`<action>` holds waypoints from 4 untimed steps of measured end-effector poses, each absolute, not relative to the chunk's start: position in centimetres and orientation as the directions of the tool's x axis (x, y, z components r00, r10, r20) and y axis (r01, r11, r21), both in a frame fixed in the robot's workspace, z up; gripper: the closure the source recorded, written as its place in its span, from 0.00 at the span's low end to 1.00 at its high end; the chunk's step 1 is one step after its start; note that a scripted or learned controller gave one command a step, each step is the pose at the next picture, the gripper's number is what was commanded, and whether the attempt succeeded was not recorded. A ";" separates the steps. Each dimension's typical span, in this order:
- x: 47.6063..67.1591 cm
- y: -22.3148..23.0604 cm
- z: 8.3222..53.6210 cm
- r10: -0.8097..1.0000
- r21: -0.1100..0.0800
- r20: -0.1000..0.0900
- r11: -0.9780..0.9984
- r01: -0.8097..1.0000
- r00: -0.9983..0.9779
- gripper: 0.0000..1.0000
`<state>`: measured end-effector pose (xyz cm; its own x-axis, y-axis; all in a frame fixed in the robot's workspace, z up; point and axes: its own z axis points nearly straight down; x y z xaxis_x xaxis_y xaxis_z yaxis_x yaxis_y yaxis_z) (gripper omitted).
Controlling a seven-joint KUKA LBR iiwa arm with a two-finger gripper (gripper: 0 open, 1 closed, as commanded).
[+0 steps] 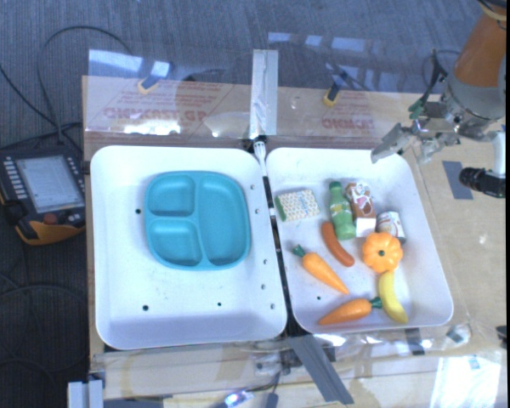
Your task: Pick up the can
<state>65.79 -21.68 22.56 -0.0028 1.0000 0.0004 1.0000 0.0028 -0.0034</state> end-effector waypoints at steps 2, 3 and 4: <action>65.9 -21.6 24.1 1.000 -0.012 -0.008 0.006 1.000 -0.006 1.00; 61.1 -22.4 33.5 0.944 -0.003 -0.005 -0.331 0.944 0.331 1.00; 61.2 -22.4 34.3 0.944 -0.006 -0.010 -0.330 0.944 0.330 1.00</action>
